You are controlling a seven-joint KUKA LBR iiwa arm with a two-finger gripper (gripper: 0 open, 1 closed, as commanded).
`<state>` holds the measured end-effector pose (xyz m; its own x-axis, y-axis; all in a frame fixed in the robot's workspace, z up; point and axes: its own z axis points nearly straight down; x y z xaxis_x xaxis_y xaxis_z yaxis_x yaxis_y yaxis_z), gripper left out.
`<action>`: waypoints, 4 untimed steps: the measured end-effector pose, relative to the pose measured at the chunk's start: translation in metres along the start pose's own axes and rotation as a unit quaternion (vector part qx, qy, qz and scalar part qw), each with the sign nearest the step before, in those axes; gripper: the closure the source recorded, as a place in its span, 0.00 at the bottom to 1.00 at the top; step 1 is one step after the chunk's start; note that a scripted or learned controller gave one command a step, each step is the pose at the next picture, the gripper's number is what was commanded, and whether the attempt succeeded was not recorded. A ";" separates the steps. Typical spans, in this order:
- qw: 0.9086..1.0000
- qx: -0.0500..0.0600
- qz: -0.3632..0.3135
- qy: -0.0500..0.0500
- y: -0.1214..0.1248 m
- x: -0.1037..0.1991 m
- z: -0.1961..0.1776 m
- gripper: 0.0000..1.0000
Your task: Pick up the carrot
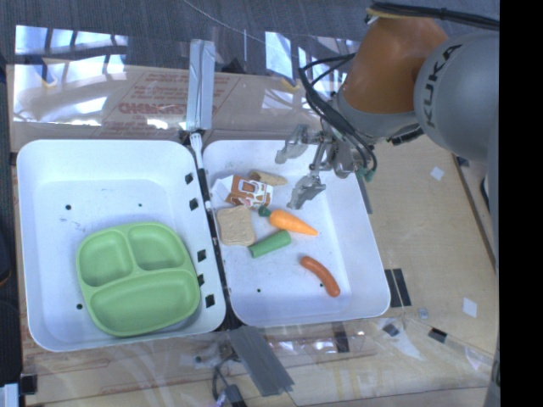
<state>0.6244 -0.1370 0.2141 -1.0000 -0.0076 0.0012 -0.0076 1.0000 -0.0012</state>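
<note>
The orange carrot (291,222) with a green top lies in the middle of the right bin (365,261), pointing right. My gripper (299,172) hovers above the bin's back part, just up and to the right of the carrot. Its two grey fingers (307,191) are spread apart, one near the back wall and one close above the carrot, with nothing between them.
Around the carrot in the right bin lie a green cucumber piece (270,244), a sausage (321,276), a toast slice (235,225), a small printed carton (249,192) and a bread piece (269,178). The left bin (51,185) holds a green divided plate (137,276).
</note>
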 end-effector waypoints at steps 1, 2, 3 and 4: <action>0.994 -0.001 -0.108 0.000 -0.029 -0.032 0.121 0.00; 0.994 0.000 -0.111 -0.003 -0.027 -0.035 0.107 1.00; 0.964 -0.001 -0.266 0.000 0.009 0.001 0.122 1.00; 0.887 0.002 -0.461 -0.004 0.062 -0.015 0.018 1.00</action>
<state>0.6385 -0.0745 0.1964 -0.5682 -0.8229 -0.0048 -0.8229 0.5682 -0.0067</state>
